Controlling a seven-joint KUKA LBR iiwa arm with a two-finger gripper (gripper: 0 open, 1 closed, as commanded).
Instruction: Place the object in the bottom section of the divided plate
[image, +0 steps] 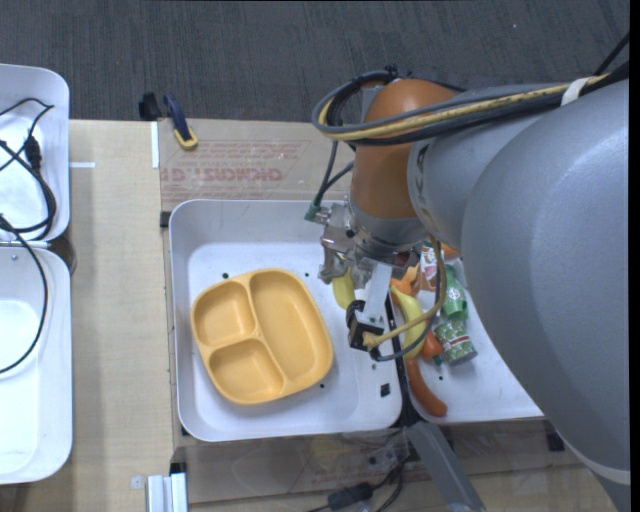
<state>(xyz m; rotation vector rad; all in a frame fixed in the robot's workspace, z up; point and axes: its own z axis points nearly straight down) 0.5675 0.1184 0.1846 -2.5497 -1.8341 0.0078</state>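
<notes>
The gripper (352, 268), its grasp state impossible to tell, hangs over the toy food pile (432, 330) at the bin's (190, 250) right edge, with the divided plate (262, 335) to its left.

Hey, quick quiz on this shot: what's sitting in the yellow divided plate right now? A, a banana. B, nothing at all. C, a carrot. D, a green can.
B: all three sections of the yellow divided plate show bare, and the toy food lies piled to its right in the bin.
</notes>
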